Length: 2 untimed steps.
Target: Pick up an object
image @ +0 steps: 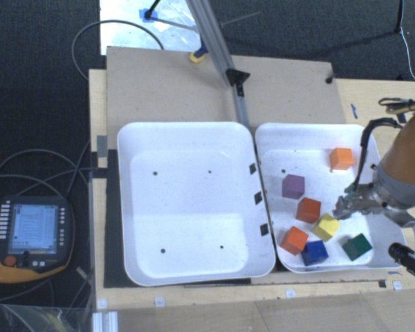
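We see the two-finger gripper (343, 208) low over the right-hand shallow white plastic bin (277, 140), reaching in from three o'clock. Whether it stands wide, narrow, or closed on anything we cannot tell; the tip is small and blurred against the white floor.

The nearest thing to it is the small yellow cube (326, 227), just at its seven o'clock, close enough that we cannot say if they touch. We judge this the likeliest target. It sits in a tight cluster: the red-orange cube (308, 209) at its eleven o'clock, the orange cube (294, 239) at nine, the blue cube (315, 252) at seven, and the dark green cube (357, 246) at four. The purple cube (293, 186) and a lighter orange cube (342, 158) lie farther off toward twelve.

We expect the yellow cube to be light, rigid and not fragile, with flat, somewhat smooth faces. It appears turned diagonally, so we would take it across two opposite flat faces, choosing the pair clear of its neighbours.
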### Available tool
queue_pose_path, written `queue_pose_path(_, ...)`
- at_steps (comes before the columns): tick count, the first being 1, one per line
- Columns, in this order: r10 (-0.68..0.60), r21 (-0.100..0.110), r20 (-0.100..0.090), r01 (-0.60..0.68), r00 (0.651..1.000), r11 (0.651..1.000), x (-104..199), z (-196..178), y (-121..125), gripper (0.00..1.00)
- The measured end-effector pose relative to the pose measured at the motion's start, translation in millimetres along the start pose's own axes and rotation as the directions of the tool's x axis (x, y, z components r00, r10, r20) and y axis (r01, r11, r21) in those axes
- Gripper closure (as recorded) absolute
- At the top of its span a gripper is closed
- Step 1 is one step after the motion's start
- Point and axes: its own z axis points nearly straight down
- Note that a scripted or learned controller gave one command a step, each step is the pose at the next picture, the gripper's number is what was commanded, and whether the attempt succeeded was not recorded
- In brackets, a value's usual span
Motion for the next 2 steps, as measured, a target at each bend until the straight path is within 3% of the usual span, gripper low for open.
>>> queue_pose_path(2,-0.002,-0.006,0.001,0.002,1.0,1.0,9.2,-118.2,0.9,1.0)
